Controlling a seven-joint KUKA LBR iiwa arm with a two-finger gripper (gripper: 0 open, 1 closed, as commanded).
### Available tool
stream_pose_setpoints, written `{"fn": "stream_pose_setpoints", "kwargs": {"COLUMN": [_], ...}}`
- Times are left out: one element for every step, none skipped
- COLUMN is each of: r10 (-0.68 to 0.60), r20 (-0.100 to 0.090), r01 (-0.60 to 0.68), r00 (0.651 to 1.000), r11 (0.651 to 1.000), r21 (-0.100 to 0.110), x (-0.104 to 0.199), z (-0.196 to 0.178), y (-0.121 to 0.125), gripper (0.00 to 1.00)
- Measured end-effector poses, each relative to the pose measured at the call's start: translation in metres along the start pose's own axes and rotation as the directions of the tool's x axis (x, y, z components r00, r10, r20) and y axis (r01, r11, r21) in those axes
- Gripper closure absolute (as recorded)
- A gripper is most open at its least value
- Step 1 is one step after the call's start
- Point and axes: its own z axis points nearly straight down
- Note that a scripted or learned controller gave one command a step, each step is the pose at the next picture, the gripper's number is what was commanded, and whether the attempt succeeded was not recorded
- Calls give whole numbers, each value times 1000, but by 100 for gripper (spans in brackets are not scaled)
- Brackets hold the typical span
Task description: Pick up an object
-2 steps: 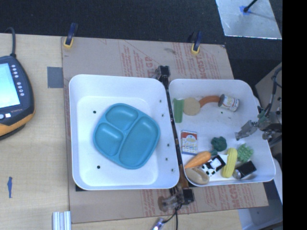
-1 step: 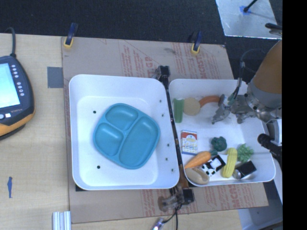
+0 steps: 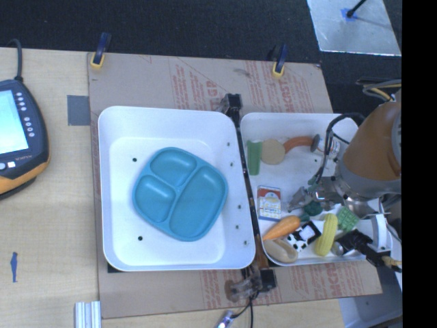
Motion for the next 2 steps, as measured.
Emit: {"fn": "stream_pose_setpoints", "kwargs": {"r10": [-4,0], "r20": [2,0], "r01": [4,0], "r00": [1000,1000], "r11": [1000,1000], "r21": [-1,-7], "x": [-1,64], "z": [-11,-103], "y": [1,41], "gripper": [100,100]}}
